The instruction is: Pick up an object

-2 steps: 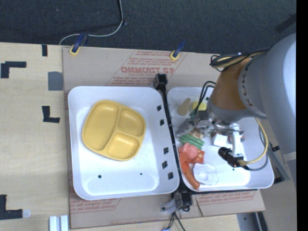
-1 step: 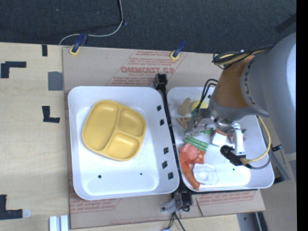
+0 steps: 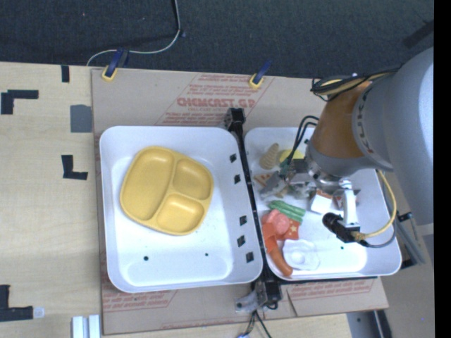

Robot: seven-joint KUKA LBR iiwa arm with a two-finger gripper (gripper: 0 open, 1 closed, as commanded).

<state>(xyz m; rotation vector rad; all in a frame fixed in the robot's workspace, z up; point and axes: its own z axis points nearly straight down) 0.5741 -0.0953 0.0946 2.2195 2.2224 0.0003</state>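
Small objects (image 3: 283, 224) fill the right bin (image 3: 377, 255); end effector (image 3: 299, 180) grip state unclear.

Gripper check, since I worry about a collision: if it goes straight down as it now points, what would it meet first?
Probably the small clutter under the gripper in the right bin, beside the green piece; depth is unclear.

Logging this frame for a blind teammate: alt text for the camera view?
The arm's gripper is down among small mixed objects in the right bin. A yellow divided plate lies in the left bin.
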